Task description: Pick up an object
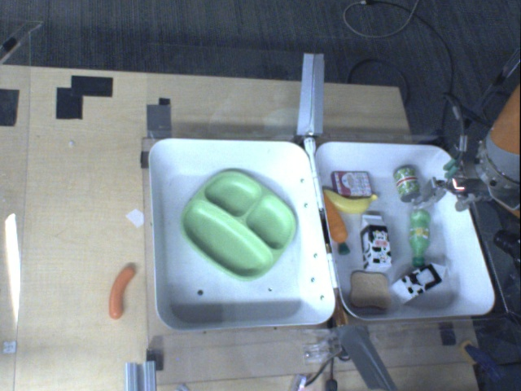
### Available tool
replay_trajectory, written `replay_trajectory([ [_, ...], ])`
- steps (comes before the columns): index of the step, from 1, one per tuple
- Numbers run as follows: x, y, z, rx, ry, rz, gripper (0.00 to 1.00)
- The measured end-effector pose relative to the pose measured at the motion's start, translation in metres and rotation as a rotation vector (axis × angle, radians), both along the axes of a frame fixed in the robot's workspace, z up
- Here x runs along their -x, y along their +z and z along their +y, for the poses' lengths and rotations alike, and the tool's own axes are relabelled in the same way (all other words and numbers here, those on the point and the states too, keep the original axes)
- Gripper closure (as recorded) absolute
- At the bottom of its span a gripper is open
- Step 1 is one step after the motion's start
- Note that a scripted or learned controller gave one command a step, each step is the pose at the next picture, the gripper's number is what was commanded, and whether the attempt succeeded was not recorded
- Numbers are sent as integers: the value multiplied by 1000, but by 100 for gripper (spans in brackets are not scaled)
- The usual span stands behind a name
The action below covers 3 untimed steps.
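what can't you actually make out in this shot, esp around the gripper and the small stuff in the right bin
- Gripper, camera view: small and cluttered at the right bin's far rim; open or shut cannot be told.
- Arm: cut off by the frame's right edge.
- Can and red packet: labels too small to read.
- Carrot: its top end is hidden under the banana.
- Brown item at the near wall: too blurred to identify.

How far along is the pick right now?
Nothing looks picked yet: the banana, green bottle and cow-print cartons all lie in the right bin. The end effector sits at that bin's right rim. Descent, grasp and lift remain.
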<state>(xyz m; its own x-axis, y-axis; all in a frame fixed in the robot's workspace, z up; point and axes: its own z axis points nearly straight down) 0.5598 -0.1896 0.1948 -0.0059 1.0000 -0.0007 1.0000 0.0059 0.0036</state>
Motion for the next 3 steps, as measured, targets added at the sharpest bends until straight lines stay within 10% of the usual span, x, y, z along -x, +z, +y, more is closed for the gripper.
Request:
replay_trajectory([
  [1, -83, -107, 20, 2, 86, -5, 0],
  [2, -80, -107, 7, 1, 33, -5, 0],
  [3, -83, -93, 8, 4, 40, -13, 100],
])
